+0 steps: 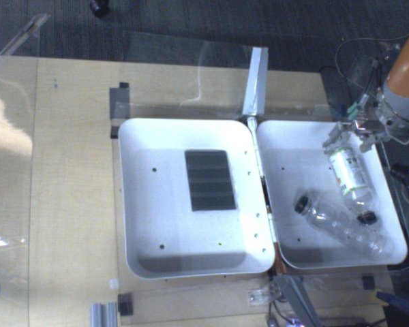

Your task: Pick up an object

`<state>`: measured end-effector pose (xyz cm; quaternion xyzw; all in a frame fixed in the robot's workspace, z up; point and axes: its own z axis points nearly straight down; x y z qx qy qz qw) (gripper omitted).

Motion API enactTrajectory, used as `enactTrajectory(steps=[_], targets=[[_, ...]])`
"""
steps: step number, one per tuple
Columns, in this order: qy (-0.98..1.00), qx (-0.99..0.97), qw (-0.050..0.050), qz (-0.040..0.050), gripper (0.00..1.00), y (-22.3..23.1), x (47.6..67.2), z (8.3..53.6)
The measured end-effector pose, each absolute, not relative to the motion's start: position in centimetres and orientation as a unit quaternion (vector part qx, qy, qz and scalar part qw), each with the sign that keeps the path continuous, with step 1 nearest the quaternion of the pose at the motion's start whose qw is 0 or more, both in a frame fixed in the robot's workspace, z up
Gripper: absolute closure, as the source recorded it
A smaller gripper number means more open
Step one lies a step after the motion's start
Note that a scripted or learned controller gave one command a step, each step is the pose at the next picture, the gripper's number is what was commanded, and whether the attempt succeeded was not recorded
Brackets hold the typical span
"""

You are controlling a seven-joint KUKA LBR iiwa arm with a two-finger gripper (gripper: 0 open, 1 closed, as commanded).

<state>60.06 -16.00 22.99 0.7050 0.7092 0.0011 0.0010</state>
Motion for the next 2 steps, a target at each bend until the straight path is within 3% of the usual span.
enactTrajectory(steps=[1,2], targets=[[0.697,0.717,0.005,0.0045,0.00,-14.1,56.2,8.9],[0.749,0.662,0.006,0.0048,0.00,-13.4,53.0,9.0]])
